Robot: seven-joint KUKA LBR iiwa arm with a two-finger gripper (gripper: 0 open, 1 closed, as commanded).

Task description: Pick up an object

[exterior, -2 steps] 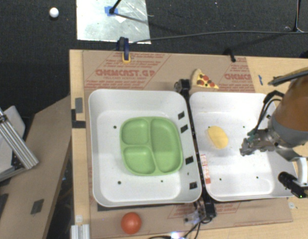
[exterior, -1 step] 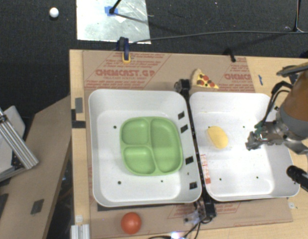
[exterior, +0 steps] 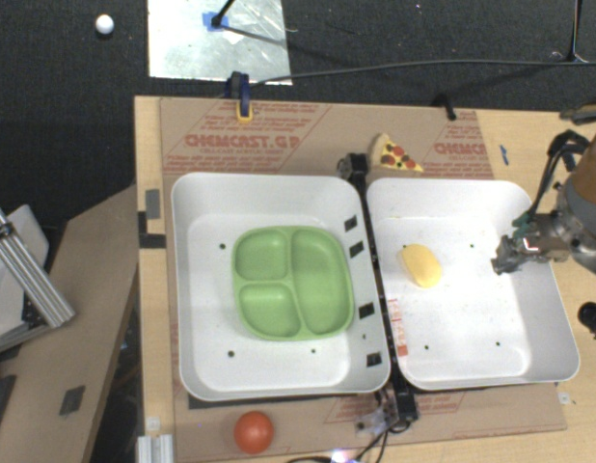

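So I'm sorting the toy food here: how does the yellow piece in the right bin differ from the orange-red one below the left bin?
The yellow lemon is oval and lies inside the right bin. The orange-red tomato looks round and sits outside the bins, on the board. Both are small toy foods, untouched.
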